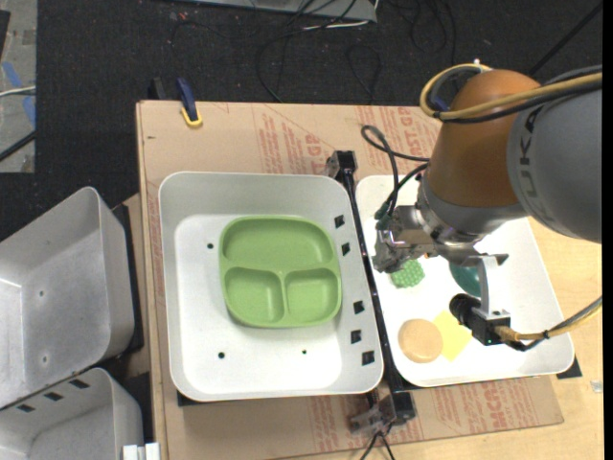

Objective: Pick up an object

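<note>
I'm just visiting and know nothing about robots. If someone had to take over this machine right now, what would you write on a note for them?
Gripper: down low in the right bin, at its left side, directly over a green knobbly object. Whether it is grasping anything cannot be made out from this view.
Other things in the right bin: a round tan object touching a yellow piece near the front, a teal object partly hidden under the arm.
Left bin: holds a green divided plate.
Done: arm lowered into the right bin.
Left: nothing seen lifted yet; confirm a grasp and raise an object.
</note>
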`<state>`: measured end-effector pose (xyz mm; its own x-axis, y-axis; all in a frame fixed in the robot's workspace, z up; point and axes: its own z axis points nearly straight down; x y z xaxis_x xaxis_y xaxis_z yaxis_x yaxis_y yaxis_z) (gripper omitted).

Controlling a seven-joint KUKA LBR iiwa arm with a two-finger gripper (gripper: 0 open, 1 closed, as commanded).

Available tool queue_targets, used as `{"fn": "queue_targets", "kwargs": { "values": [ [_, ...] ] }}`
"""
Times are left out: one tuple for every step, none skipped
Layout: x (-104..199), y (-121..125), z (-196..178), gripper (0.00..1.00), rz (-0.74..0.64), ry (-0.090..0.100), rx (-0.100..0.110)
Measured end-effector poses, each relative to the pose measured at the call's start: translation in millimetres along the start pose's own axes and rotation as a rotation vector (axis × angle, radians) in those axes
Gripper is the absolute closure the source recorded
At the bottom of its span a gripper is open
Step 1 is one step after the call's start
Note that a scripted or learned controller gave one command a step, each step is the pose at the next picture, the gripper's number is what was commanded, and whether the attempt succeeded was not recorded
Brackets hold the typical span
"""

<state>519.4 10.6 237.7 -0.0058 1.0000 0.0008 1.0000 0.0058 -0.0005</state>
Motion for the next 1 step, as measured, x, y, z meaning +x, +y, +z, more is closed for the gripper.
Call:
{"fn": "queue_targets", "kwargs": {
  "values": [
    [44.4,-12.5,5.9,1.0,-0.001,0.0,0.002]
  ]
}}
